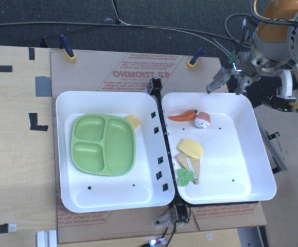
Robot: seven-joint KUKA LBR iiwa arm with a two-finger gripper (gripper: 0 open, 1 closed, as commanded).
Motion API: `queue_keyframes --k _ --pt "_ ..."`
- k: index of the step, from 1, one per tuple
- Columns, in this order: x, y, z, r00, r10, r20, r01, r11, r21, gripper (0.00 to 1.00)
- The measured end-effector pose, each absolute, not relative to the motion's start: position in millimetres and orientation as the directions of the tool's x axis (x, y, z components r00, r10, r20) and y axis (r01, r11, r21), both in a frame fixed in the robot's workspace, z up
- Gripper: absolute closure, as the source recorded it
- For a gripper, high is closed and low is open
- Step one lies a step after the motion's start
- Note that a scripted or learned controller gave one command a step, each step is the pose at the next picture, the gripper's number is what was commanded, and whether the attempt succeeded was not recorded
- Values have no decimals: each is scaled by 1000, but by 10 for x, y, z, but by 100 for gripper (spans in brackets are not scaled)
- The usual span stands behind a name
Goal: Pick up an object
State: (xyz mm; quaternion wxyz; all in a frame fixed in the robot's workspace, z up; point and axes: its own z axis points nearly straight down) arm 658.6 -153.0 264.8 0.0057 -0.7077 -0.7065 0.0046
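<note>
The right bin holds several small toy foods. An orange carrot and a red and white piece lie near its far edge. A yellow piece, a tan piece and a green leafy piece sit close together by its left wall. My gripper hangs above the bin's far right rim, up and right of the carrot. It stands open with nothing between its fingers.
In the left bin lie a green divided plate and a small yellow block at the plate's far right corner. Two clamps hold the cardboard sheet at the back. Cables run behind the bins.
</note>
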Motion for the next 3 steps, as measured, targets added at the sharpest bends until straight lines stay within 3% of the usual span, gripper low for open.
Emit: queue_keyframes --k 1,3 --pt "6606 -1525 2738 -2 1000 -1 1000 2 -1 0" --pt "6567 -1604 1678 -1 1000 -1 1000 1 -7 0"
